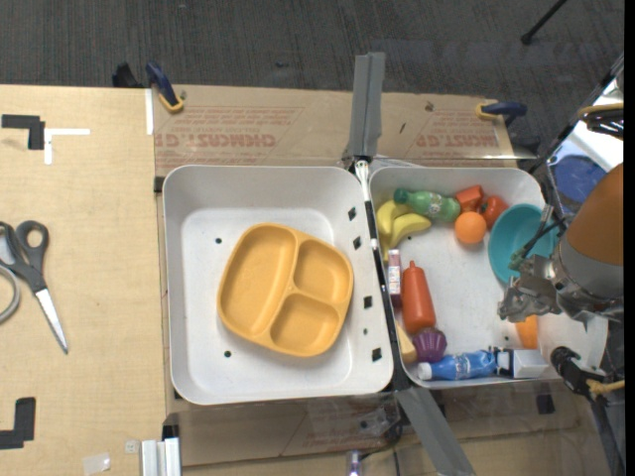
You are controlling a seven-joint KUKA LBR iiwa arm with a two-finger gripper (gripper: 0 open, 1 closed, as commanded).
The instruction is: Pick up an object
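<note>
1. The likeliest pick is judged to be the small orange object (527, 331) tucked at the right wall of the right bin (466, 172), right under the gripper (523, 300). Only a sliver of it is seen, so its shape can't be called. It looks like smooth plastic, probably light and stiff, so a slippery surface should be expected and a grip across its middle is suggested.
2. Whether the claw is spread or pinched can't be told, since it's seen as a dark tangle against the bin wall. Nothing is seen held in it.
3. Just above the gripper a teal bowl (513, 240) is propped on edge: thin, hard, glossy, probably only grabbable by the rim.
4. Left of the bowl an orange ball (471, 227) is sat. It's round and slick, so roll-out is likely.
5. Further left, a toy banana (401, 225) and a green bottle (429, 204) are found, both smooth plastic by the look.
6. Lower left of the gripper, a red ketchup-style bottle (418, 298), a purple toy (430, 344) and a blue tube (462, 366) are laid near the bin's front wall.
7. Well left of the gripper, in the other bin (189, 296), a yellow divided plate (286, 290) is laid flat. It's rigid and wide, so it's a poor fit for two fingers.
</note>
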